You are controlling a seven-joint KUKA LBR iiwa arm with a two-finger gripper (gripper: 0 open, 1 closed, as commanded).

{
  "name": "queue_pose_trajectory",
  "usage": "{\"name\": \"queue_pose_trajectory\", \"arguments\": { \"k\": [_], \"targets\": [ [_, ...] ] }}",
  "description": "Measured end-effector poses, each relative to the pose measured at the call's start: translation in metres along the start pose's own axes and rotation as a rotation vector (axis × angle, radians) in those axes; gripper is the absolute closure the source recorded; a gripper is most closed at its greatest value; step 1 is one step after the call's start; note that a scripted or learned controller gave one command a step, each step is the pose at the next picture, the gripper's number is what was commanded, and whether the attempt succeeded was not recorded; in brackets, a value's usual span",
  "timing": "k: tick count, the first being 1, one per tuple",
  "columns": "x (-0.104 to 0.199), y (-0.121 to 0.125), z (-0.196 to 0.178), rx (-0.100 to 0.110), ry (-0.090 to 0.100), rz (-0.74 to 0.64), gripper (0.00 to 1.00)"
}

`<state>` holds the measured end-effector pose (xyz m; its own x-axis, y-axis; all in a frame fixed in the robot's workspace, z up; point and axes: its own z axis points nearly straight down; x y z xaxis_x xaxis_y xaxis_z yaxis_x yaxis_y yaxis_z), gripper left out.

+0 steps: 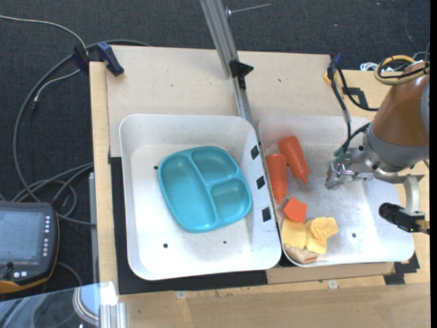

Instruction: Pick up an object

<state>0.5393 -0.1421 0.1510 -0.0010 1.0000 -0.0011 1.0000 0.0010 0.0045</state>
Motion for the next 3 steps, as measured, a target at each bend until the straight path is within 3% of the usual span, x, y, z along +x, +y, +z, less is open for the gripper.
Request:
{"name": "queue_pose_trajectory", "arguments": {
  "k": [2,3],
  "targets": [
    [0.006,0.013,-0.11,-0.004,-0.001,-0.001,1.0],
    [0.006,0.014,-0.131,0.0,0.0,-0.001,1.0]
  ]
}}
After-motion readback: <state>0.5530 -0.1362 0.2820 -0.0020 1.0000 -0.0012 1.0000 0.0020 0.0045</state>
